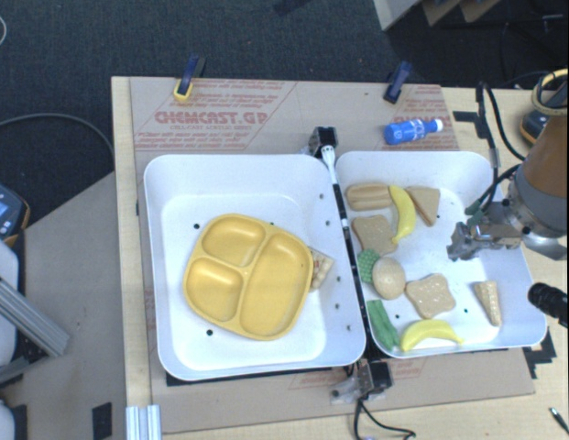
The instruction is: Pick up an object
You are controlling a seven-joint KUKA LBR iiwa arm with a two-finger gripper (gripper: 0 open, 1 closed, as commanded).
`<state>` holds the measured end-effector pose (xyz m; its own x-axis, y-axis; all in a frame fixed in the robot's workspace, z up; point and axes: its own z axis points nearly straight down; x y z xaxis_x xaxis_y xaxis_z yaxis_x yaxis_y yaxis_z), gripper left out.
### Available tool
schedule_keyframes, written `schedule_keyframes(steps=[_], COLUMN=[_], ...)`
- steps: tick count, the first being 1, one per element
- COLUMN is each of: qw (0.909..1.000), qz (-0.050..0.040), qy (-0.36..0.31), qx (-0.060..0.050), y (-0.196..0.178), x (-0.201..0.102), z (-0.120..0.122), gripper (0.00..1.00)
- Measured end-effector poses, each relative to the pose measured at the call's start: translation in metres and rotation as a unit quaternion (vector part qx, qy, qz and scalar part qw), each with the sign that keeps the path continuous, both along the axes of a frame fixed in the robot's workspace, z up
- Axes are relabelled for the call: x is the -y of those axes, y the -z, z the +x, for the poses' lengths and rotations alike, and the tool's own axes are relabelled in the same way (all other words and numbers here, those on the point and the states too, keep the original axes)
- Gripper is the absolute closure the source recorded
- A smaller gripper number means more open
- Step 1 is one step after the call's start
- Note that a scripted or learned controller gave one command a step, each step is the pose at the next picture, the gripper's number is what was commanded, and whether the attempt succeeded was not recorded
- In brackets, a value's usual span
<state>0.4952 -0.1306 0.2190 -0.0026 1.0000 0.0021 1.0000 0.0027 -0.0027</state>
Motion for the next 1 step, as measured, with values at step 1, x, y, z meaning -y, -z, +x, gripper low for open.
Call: schedule_keyframes(steps=[1], qw=[1.0], qz=[0.0002], qy=[0.0], qx=[0.0], y=[-0.0116], x=[-0.0493], z=[-0.0048], gripper=[1.0])
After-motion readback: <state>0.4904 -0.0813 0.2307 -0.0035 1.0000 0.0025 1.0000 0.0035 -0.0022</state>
